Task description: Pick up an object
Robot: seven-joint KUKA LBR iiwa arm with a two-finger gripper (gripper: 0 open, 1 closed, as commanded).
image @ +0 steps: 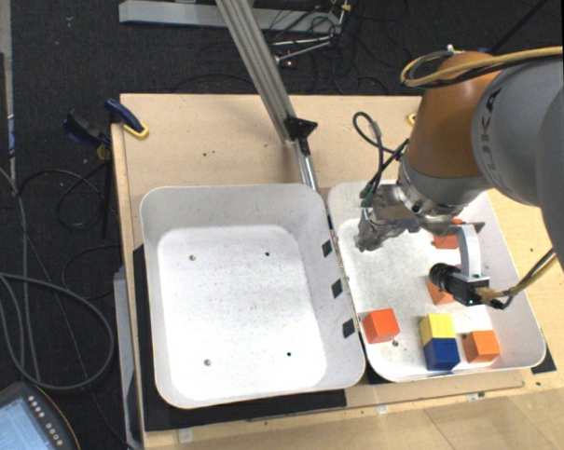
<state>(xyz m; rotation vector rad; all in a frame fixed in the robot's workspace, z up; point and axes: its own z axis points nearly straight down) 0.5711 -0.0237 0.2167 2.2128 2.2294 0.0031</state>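
The right bin holds several small blocks along its near side: an orange cube, a yellow block stacked against a blue block, and another orange block. Two more orange pieces lie partly hidden under the arm and its black fitting. My gripper hangs over the far left part of the right bin, well apart from the orange cube below it in the view. Nothing shows in its grasp.
The left bin sits beside the right one. A slanted metal pole ends at the bins' far joint. A blue and yellow clamp grips the bench's far left corner. Cables and a tablet lie on the floor at left.
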